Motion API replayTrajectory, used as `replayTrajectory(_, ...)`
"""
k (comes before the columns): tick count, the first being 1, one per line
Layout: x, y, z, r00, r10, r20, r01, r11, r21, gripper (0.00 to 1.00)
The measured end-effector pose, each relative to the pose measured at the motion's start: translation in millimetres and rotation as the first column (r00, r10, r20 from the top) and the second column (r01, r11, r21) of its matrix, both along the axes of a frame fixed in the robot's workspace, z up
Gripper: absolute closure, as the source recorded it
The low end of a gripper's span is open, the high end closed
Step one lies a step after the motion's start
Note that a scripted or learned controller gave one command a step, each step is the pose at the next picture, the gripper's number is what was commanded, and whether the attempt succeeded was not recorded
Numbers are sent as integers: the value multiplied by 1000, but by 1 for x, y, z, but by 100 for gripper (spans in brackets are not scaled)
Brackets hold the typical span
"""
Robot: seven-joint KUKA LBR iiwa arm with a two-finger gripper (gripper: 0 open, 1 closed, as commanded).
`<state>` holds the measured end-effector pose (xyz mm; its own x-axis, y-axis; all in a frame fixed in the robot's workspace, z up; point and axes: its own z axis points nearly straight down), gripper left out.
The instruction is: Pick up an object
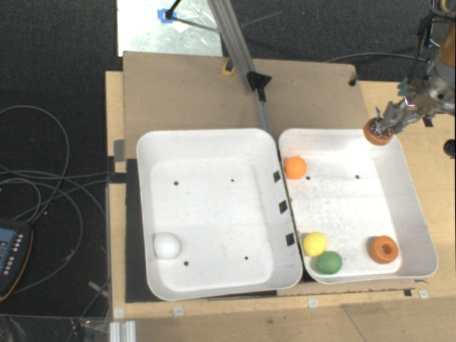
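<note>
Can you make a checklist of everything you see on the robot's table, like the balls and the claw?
Surface: brown bench with two white bins, left bin and right bin.
Job's things: white ball in left bin; orange ball, yellow ball, green ball, orange ring in right bin.
Clutter: nothing seen.
Claw: claw holds a brown ring over the right bin's far corner.
Cables: black cables on floor, left.
Surroundings: dark floor, grey pole.

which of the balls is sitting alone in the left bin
The white ball, in the left bin's near-left corner. The orange ball, yellow ball and green ball all lie in the right bin.
</note>
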<state>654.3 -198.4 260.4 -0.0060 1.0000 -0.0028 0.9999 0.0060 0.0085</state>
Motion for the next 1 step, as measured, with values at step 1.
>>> replayTrajectory(1, -3, 49, 7, 1000, 4, -5, -4, 1000, 4, 100)
